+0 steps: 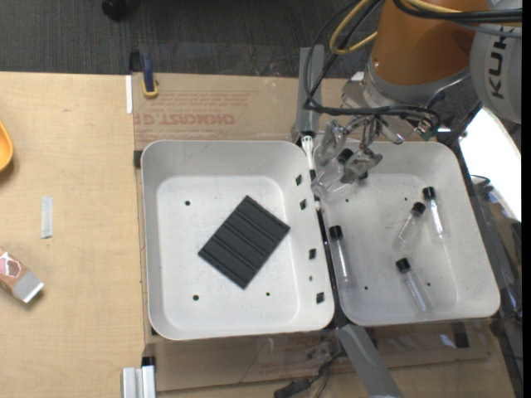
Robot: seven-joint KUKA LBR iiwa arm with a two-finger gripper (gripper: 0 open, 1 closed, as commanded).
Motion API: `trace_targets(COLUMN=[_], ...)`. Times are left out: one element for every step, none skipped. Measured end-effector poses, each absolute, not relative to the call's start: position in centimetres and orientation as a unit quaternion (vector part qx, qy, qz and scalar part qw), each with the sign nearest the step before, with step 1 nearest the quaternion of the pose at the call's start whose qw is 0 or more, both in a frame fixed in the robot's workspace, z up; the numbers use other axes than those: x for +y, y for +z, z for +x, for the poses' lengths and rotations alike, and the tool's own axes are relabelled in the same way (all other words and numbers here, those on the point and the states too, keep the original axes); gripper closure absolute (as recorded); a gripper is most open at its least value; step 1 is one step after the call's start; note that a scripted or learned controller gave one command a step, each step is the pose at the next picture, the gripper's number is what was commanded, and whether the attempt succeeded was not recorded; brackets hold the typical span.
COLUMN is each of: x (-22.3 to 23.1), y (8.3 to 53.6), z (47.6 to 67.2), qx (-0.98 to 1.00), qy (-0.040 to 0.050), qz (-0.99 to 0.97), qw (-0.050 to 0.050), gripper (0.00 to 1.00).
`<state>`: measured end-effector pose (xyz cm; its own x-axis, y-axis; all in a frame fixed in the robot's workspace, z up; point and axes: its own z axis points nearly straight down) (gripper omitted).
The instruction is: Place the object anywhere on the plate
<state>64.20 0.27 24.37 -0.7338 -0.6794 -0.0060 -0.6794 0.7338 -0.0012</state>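
A dark grey ribbed plate (245,241) lies tilted on the floor of the left white bin (166,172). Several clear tubes with black caps rest in the right white bin (465,222): one along its left wall (339,257), two near the right side (411,220) (434,212), and one toward the front (412,283). My gripper (344,171) hangs low over the right bin's far left corner, close to the wall between the bins. It is well apart from the plate and above the tubes. Nothing is clearly seen in it.
The wooden bench to the left bears an orange object (4,149) at the edge, a small pale strip (46,217) and a brown-and-white block (18,277). A blue clamp (145,77) stands behind the left bin. Cables loop around the arm's orange band (419,27).
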Motion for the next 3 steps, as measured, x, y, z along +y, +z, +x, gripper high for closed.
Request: trace_targets(x=[-2.3, -1.5, -1.5], y=[23.8, 26.7, 26.7], z=[62.5, 66.0, 66.0], qx=[0.927, 0.928, 0.928], qy=[0.0017, 0.0006, 0.0006], qz=[-0.375, -0.373, -0.373], qw=[0.000, 0.003, 0.003], gripper=[1.00, 1.00, 0.00])
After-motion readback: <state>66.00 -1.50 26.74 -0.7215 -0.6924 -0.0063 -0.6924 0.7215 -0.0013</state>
